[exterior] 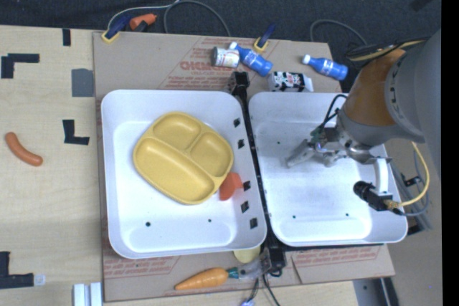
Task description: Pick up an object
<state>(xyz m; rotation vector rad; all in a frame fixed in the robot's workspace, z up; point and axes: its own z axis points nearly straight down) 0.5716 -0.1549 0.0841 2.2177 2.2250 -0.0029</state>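
Carrot [203, 279] lies on the tabletop's [43, 190] near edge, left of the pincer [295, 156]. Across the divider, the yellow divided plate [183, 156] sits flat in the left bin [118, 175] with an orange piece [230, 186] touching its rim. Beyond, blue bottles [254, 59] lie behind the right bin [323, 226], where the pincer hangs low; I cannot tell its spread.

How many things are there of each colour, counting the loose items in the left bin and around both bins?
Yellow: 1, tray
Orange: 3, piece, carrot, sausage
Blue: 2, bottles
Total: 6
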